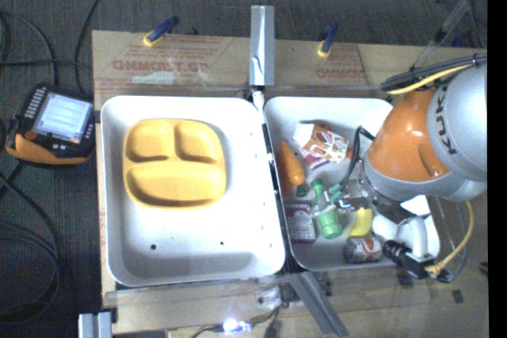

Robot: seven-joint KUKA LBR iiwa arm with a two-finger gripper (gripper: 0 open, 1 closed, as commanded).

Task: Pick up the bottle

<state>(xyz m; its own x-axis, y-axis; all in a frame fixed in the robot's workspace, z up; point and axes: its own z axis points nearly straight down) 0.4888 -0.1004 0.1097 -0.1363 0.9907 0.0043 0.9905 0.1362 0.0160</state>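
Gripper point(342, 198) low in the right bin point(279, 170), centre-right of frame, right over the green bottle point(326, 222); can't tell its grip state; bottle lies jammed among a can point(363, 249), carrot point(290, 162) and packets; crowded pick.

Grey arm point(463, 131) with orange band, black "KUKA" lettering, what looks like yellow cable

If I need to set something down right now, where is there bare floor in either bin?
Left bin: bare white floor in front of the yellow tray, and a narrower strip along its right wall. Right bin: crowded with a carrot, snack packet, green bottle and can, with the arm overhead.
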